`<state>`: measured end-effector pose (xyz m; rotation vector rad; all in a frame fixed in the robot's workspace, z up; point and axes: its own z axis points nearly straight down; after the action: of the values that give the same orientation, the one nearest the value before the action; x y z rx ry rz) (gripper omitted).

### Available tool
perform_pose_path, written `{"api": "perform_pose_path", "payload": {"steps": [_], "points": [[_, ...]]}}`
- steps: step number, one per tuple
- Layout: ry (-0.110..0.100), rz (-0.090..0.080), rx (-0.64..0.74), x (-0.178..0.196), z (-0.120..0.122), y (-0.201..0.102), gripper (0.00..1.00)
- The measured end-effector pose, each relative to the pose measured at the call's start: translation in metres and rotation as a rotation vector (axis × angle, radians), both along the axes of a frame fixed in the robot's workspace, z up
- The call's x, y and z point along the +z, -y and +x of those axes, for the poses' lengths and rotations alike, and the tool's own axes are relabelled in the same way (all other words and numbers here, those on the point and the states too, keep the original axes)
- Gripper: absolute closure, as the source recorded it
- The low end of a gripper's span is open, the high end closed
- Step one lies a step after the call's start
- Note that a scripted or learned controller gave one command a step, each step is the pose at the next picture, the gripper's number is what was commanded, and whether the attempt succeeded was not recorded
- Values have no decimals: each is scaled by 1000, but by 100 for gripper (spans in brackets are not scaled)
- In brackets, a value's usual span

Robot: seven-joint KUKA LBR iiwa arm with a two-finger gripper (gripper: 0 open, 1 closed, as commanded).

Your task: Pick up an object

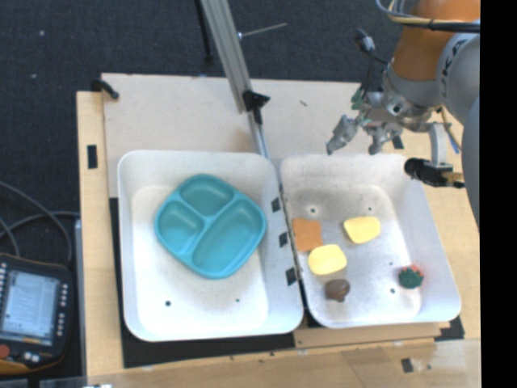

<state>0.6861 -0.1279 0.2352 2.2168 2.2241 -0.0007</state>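
A: Where is the two-finger metal gripper [360, 139]?

B: In the camera view it hangs over the far rim of the right shallow white plastic bin [420, 217], under the grey arm with its glossy orange band [432, 23]. The fingers look spread apart with nothing between them, though they are small and a little blurred, so that is my best reading.

A: And the things it could pick?

B: All lie in that right bin, nearer the camera than the gripper. Closest is a pale yellow, soft-looking rounded block [362, 229], below the gripper. To that block's left lies a flat orange square with a matte, spongy face [307, 234]. Further toward the camera sits a second yellow rounded block [327, 259], touching the orange square's corner or just beside it. Next comes a small dark brown lump [338, 289], just beside the second block. Off toward the arm's side is a small dark green knobbly ball with a red patch [411, 276].

A: The other bin?

B: The left white bin [137, 297], well left of the gripper, holds a smooth teal plastic plate with three compartments [211, 225]. A ribbed aluminium rail [226, 39] slants down between the bins.
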Motion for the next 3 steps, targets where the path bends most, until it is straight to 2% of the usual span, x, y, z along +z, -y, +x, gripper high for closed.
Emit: {"api": "perform_pose_path", "payload": {"steps": [1,2,3], "points": [[0,-1,0,0,0,1,0],[-4,-2,-4,-48,-10,2,0],[-5,-1,-2,-107,-10,-4,0]]}}
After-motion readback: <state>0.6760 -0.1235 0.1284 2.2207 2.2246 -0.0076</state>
